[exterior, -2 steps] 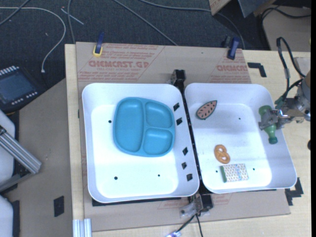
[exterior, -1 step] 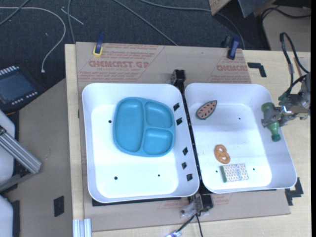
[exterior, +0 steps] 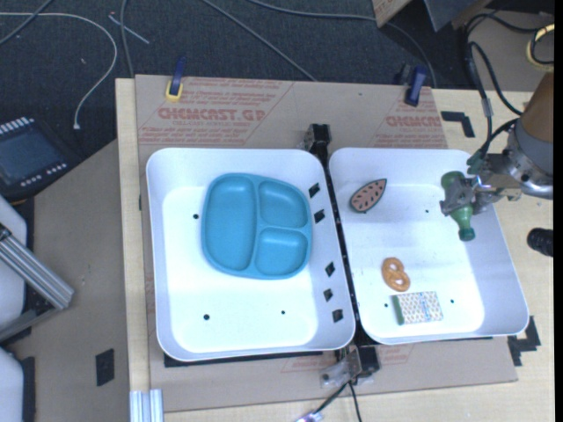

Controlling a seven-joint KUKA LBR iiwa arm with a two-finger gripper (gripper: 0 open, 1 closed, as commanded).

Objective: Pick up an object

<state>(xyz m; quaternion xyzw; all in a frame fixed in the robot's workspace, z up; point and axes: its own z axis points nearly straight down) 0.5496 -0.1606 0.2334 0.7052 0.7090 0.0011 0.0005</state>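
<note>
Camera view, glossy blue divided plate (exterior: 256, 227), knotted pretzel (exterior: 396, 274)

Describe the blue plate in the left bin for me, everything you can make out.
The blue plate is a light blue, rounded-corner divided dish that looks like matte plastic. It has three compartments: one large on its left, two smaller stacked on its right, split by raised ridges. All three look bare. It lies flat and right side up, slightly rotated, on the floor of the left bin, toward the bin's upper middle, with nothing else touching it.
</note>
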